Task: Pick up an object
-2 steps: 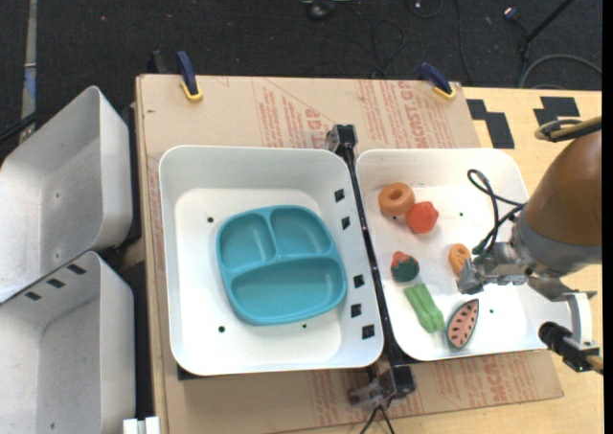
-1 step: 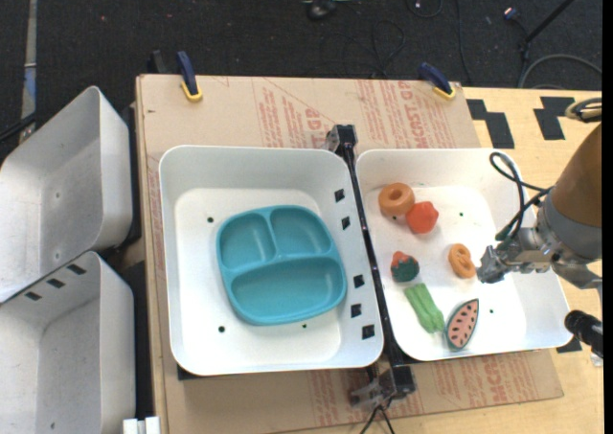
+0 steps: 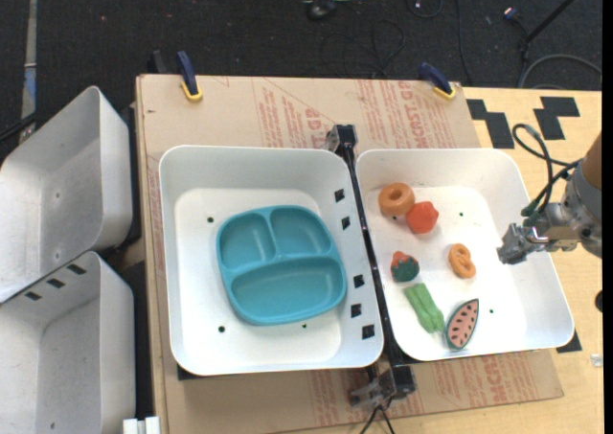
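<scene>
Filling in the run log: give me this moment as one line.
pincer: over right bin's right side, holds nothing seen | nearest: pretzel | left bin: teal tray | task: pick pending

Two bins (image 3: 257, 166), one tray (image 3: 281, 263), six toys (image 3: 422, 217)

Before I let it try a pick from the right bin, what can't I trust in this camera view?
- Gripper: small and dark over the right bin's right side; whether it is open or shut cannot be told.
- Arm: cut off by the picture's right edge.
- Green and red piece: too small to identify.
- Watermelon slice: lies at the bin's near slope; whether it lies flat is unclear.
</scene>
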Robot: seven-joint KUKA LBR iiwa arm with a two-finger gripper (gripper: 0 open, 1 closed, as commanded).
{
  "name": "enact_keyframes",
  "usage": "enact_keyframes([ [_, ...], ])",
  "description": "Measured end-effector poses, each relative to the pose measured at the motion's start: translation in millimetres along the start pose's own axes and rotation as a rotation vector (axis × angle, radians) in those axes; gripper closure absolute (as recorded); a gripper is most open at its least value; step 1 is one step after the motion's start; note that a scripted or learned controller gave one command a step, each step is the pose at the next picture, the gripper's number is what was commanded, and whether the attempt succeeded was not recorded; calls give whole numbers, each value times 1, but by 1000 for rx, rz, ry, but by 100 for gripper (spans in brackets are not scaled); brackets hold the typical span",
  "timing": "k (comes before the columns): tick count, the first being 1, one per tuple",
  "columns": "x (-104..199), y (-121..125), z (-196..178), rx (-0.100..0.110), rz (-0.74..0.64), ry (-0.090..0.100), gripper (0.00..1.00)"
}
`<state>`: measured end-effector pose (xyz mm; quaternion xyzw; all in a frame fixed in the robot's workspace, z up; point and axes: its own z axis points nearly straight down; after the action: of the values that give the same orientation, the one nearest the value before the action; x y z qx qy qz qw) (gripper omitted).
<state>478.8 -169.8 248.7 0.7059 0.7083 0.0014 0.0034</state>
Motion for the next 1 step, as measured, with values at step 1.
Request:
enact_keyframes([
  [1, 0, 1, -29, 3, 0, 1, 100],
])
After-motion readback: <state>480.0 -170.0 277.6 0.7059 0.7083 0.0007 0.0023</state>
